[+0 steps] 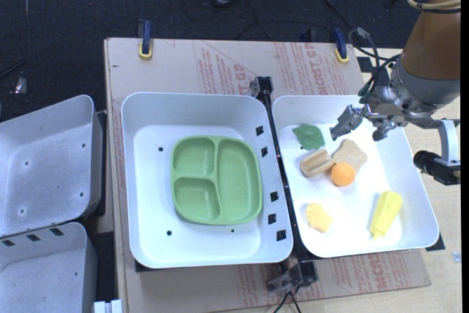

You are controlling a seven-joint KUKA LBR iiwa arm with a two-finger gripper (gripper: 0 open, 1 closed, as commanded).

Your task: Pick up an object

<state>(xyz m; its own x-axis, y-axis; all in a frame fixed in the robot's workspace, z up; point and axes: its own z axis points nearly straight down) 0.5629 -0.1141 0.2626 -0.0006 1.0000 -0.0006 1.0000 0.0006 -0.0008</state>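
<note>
The pincer [360,122] hangs spread and empty above the right white plastic bin [421,187]; descend vertically onto the isolated yellow corn-shaped toy [385,212] near the bin's front right; avoid the clustered pieces.

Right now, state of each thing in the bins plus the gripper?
gripper: open, above right bin, holding nothing
green tray: flat in left bin, nothing in it
orange ball: touching tan block
tan block: resting in right bin
yellow corn: lying apart
green leaf: flat

Single fixed camera above bench [190,51], looking down at slant over both bins [139,157], moderately near.
</note>
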